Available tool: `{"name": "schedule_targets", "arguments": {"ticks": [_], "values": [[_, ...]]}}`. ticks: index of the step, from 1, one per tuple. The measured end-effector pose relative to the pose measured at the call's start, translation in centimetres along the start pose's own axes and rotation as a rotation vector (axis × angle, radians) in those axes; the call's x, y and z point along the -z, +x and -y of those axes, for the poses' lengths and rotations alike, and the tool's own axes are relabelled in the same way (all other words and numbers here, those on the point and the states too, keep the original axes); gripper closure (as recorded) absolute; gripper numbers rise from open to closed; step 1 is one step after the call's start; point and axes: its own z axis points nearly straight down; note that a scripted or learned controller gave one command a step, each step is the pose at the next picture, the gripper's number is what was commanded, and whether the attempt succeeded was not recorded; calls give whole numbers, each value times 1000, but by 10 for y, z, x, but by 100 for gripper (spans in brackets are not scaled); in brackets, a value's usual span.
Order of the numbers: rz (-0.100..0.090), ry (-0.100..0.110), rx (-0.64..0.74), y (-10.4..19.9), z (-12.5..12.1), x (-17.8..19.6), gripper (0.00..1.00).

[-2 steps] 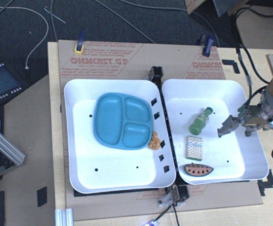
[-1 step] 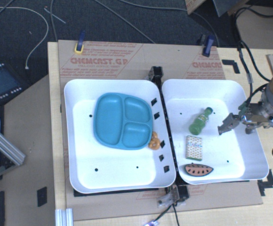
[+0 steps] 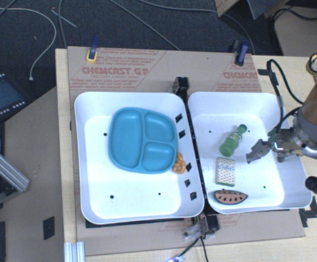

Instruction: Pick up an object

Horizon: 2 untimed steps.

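In the right bin [image 3: 268, 105] lie a green bottle [image 3: 232, 141], a small patterned packet [image 3: 225, 171] and a watermelon-slice toy [image 3: 230, 197]. The bottle lies tilted near the bin's middle, with the packet just below it and the slice by the front wall. My gripper [image 3: 259, 150] hangs over the right part of this bin, to the right of the bottle and packet and apart from both. Nothing shows in its grasp. The arm enters from the right edge.
The left bin [image 3: 93, 190] holds a blue divided plate [image 3: 142, 140] with a small orange-brown item [image 3: 178, 164] against its lower right rim. Black clips [image 3: 183, 132] line the wall between the bins. A black cable [image 3: 279, 89] runs over the right bin's far corner.
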Motion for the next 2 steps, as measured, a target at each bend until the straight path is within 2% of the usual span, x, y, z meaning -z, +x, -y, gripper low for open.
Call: {"name": "schedule_targets", "arguments": {"ticks": [2], "values": [[0,-5,-2,-1,-9,-109,0]]}}
